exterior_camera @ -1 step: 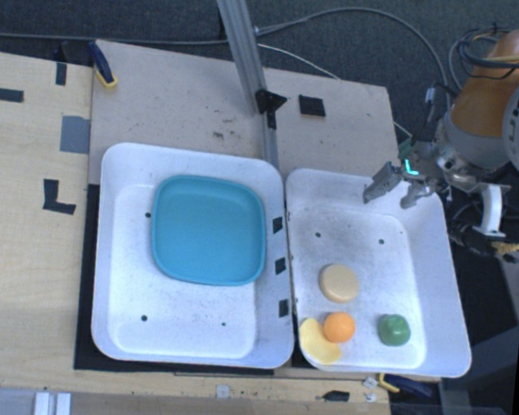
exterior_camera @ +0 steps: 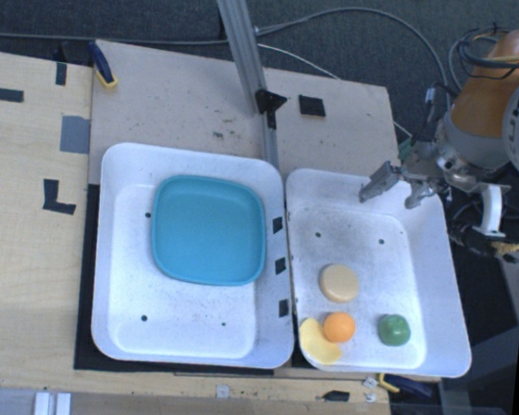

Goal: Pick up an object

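The right bin (exterior_camera: 423,239) holds a beige round piece (exterior_camera: 338,282), an orange ball (exterior_camera: 339,327), a green object (exterior_camera: 394,330) and a yellow piece (exterior_camera: 316,343) at its near left corner. My gripper (exterior_camera: 395,190) hovers over the bin's far right corner, open, with nothing between its two grey fingers (exterior_camera: 377,182). It is well away from the objects, which lie toward the bin's near side.
The left bin (exterior_camera: 123,261) carries a blue square plate (exterior_camera: 208,230). A metal pole (exterior_camera: 249,52) slants up from between the bins. Cables (exterior_camera: 355,22) run behind the bench. Black tape marks (exterior_camera: 56,196) dot the wooden surface at left.
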You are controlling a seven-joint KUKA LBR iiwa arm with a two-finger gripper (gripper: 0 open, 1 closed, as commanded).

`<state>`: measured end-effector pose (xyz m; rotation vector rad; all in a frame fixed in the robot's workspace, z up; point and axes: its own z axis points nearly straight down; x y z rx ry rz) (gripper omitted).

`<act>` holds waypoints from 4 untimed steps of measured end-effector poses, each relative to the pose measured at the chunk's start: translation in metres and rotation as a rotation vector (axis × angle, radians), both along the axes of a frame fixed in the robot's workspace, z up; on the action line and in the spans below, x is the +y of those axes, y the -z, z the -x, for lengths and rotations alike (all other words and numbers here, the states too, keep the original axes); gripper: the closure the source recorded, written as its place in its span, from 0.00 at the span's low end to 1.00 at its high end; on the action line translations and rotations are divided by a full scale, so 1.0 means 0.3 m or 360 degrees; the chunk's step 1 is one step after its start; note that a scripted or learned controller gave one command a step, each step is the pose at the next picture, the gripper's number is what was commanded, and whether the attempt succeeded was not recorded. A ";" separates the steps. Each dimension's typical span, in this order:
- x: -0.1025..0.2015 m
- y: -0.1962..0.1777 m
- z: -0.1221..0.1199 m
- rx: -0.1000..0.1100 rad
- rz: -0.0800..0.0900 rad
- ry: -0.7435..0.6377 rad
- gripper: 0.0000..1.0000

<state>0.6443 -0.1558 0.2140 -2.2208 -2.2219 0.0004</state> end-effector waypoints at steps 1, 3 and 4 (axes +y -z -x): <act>-0.005 0.207 0.020 0.0008 -0.0001 0.0001 0.00; 0.002 0.420 0.043 0.0001 0.0001 -0.0001 0.00; 0.000 0.380 0.041 -0.0002 0.0002 0.0000 1.00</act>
